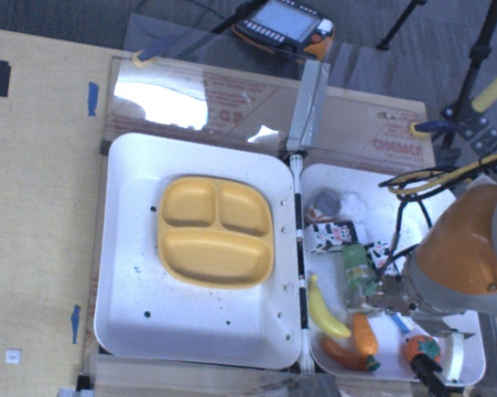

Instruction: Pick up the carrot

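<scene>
Carrot (pixel 363 333) lies lower right of frame, in right bin (pixel 472 342), touching banana (pixel 327 311) and red pepper (pixel 345 355). Tool (pixel 379 300) hovers just above carrot's upper end; open or closed, cannot tell. Best approach: descend straight, straddle carrot across width, avoid banana, close firmly, lift vertically. Yellow plate (pixel 217 232) in left bin, irrelevant.

The right bin (pixel 327 367) is crowded: the carrot (pixel 363 334) lies wedged between the banana (pixel 325 312) on its left and a red pepper (pixel 345 355) below it, touching both. The arm (pixel 468 249) hangs over the bin's right half. The left bin (pixel 127 267) has open floor around its yellow plate (pixel 217 232).
</scene>
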Robot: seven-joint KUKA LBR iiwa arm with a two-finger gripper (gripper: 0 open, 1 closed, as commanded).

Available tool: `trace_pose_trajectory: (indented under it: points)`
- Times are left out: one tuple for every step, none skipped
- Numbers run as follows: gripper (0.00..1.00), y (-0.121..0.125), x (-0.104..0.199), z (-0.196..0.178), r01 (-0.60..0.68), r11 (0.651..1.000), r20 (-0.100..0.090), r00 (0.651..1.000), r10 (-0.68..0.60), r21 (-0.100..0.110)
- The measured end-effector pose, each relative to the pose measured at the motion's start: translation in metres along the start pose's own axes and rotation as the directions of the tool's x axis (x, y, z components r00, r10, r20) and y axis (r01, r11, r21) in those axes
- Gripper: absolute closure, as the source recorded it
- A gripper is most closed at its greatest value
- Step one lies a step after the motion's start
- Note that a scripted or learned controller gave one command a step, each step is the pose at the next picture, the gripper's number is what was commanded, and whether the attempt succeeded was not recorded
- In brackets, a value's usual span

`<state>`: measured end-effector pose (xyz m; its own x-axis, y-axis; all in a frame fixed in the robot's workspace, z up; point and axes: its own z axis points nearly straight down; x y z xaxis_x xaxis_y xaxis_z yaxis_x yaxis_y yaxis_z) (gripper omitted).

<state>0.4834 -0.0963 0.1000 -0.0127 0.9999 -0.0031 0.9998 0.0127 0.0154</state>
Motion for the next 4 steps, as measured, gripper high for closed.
trace_pose_trajectory:
  points:
    - [1.0,-0.002,0.03,-0.084,-0.243,0.97,0.002,0.97,0.243,0.014]
    - [1.0,-0.001,0.03,-0.093,-0.242,0.97,0.004,0.97,0.242,0.01]
    - [0.0,-0.001,0.03,-0.093,-0.242,0.97,0.004,0.97,0.242,0.01]
    - [0.0,0.025,-0.027,-0.002,0.058,0.998,-0.004,0.998,-0.058,0.013]
